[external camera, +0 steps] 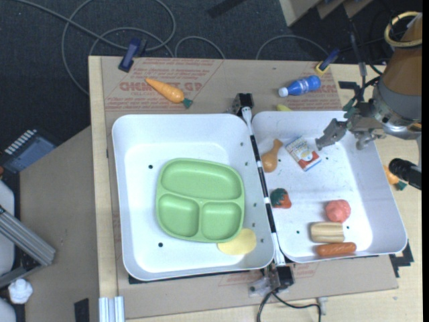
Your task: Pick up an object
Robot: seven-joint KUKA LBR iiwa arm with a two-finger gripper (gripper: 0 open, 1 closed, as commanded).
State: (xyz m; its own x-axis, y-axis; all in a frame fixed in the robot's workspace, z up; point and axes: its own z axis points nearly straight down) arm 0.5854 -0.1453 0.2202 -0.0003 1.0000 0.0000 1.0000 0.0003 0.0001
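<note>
Hovering over the right bin [375,180] near the small red-and-white packet [303,153], the gripper [332,134] was in the approach step, carrying nothing and its grip state impossible to tell, so the next move likely called for a descent onto the packet.

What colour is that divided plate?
Light green plate, seen in the camera view.

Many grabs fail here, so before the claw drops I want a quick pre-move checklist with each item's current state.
1. Claw over the right bin: ok.
2. Something between its fingers: not ok, nothing there.
3. Nearest target, the small red and white packet, lies apart from the claw: ok.
4. Packet has room around it; the drumstick toy lies beside it, not touching: ok.
5. Finger opening: cannot tell.
</note>
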